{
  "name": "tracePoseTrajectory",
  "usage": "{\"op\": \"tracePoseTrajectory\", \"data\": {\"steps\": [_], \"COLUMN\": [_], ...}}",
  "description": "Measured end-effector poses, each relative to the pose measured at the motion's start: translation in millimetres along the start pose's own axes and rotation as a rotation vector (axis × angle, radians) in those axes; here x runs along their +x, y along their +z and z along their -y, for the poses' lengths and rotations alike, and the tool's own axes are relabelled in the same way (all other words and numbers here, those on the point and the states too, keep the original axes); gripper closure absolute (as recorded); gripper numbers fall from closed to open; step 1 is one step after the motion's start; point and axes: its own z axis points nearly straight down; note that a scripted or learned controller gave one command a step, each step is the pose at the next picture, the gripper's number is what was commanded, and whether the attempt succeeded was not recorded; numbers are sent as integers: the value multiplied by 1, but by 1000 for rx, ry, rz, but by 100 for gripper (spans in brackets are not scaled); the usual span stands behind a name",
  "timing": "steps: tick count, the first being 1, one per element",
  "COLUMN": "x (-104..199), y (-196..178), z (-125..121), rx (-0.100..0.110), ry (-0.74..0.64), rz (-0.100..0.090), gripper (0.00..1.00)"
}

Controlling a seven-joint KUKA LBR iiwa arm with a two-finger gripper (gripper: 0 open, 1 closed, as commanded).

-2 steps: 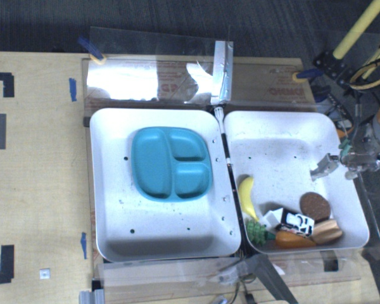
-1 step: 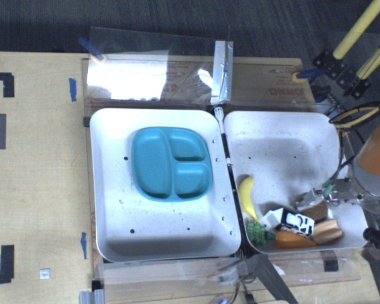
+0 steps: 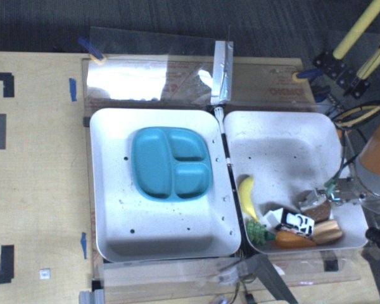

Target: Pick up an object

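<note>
End effector (image 3: 316, 198) low in the right bin (image 3: 272, 138), reaching for the clutter.
Grip state: cannot tell. Banana (image 3: 246, 196) at 7 o'clock, toy pile (image 3: 301, 227) at 5; next comes a clean descent onto 1 item.

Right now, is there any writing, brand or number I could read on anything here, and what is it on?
None can be read.
Red print on the brown board behind the right bin: too blurred to read.
Black and white item among the toys: markings, no legible letters.
Small square sticker on the bench: too small to read.
</note>
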Motion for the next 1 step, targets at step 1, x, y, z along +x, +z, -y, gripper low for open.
{"op": "tracePoseTrajectory", "data": {"steps": [1], "x": [77], "y": [6], "z": [-43], "rx": [-7], "ry": [188], "rz": [7], "gripper": [100]}}
